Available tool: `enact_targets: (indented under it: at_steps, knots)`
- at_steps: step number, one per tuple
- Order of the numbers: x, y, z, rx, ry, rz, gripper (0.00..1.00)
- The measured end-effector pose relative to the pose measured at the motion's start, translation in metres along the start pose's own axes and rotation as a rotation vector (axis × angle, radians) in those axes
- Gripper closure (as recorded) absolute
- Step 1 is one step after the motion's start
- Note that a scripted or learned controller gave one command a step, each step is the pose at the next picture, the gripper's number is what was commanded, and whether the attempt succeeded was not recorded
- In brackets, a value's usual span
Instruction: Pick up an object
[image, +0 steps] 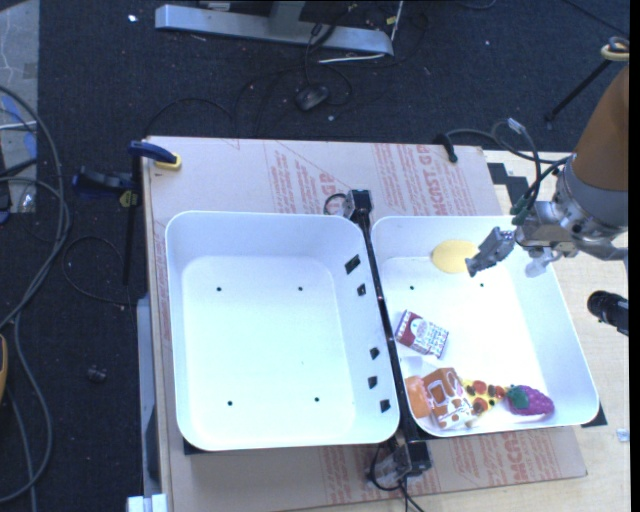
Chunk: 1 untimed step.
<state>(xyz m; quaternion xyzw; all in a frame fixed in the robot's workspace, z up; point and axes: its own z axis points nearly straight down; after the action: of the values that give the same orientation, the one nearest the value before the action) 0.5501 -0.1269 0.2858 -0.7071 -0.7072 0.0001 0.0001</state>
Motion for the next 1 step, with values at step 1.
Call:
enact_targets:
  at_steps: [1]
  knots:
    - [-0.0045,-0.0421,0.0331,0.003,0.0,0.002,0.0]
